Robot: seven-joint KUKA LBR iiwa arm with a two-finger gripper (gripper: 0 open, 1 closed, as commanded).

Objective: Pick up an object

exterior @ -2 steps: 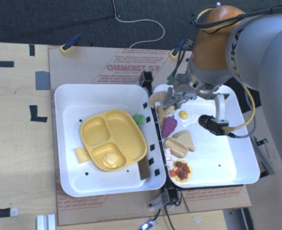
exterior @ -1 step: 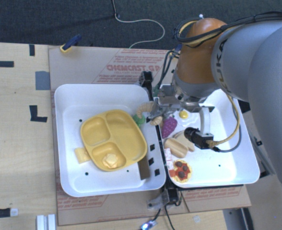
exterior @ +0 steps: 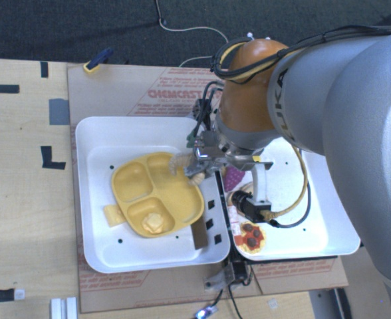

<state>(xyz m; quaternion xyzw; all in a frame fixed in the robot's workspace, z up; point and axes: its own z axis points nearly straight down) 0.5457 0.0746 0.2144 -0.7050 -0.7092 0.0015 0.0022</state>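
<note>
**Arm low over the bin divide, nothing yet gripped**

Camera view: the gripper (exterior: 202, 161) sits at the right rim of the left bin (exterior: 89, 178), just above the upper right edge of the yellow tray (exterior: 157, 195). Its fingers are hidden under the wrist, so whether they are wide, narrow or holding anything cannot be told. By my reading the step in hand is the descent or the grasp itself; the next move calls for a firm close on one item, then a straight lift.

The left bin holds the tray, a yellow block (exterior: 113, 214) touching its lower left, and a brown piece (exterior: 199, 234) near the divide. The right bin (exterior: 315, 238) holds a pizza toy (exterior: 251, 238) and a purple item (exterior: 234, 177).
</note>
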